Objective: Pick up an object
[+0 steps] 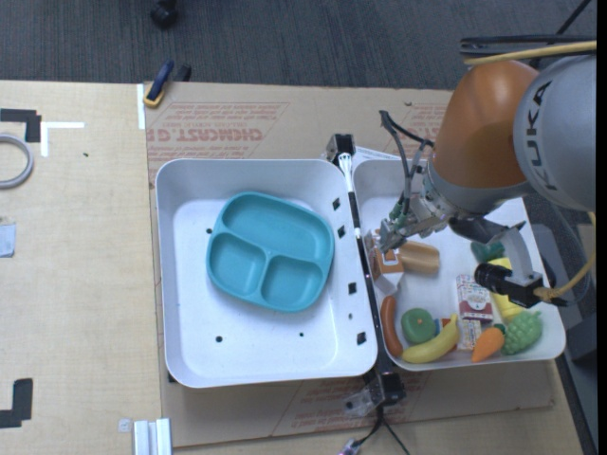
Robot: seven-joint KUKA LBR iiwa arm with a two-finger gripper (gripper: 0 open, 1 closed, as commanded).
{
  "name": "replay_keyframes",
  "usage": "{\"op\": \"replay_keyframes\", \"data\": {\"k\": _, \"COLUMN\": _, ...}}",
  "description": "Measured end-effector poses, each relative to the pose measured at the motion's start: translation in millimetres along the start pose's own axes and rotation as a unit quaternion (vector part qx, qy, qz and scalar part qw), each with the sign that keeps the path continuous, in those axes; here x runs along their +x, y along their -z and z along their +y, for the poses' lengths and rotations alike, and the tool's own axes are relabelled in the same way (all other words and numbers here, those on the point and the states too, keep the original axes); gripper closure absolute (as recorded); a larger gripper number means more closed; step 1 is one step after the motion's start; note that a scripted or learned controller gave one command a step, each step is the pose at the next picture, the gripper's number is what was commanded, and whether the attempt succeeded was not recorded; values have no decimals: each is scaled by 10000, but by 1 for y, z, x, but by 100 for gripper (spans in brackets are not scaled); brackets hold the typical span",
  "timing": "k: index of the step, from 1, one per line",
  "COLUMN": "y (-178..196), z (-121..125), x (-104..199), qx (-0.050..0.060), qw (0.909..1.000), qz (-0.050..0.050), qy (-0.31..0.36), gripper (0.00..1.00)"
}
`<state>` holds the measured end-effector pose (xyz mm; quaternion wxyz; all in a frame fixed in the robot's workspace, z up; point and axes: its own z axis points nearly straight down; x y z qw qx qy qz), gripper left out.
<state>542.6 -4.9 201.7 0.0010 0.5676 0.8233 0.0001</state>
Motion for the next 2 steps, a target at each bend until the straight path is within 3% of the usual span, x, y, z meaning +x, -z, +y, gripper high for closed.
{"op": "replay_keyframes", "data": {"k": 1, "y": 0, "z": 0, "x": 0, "qx": 1, "qw": 10000, "qz": 0, "qy": 5, "gripper": 0}}
{"op": "replay_keyframes", "data": {"k": 2, "y": 10, "z": 1, "x": -1, "qx": -5, "qw": 10000, "qz": -5, "qy": -14, "gripper": 100}}
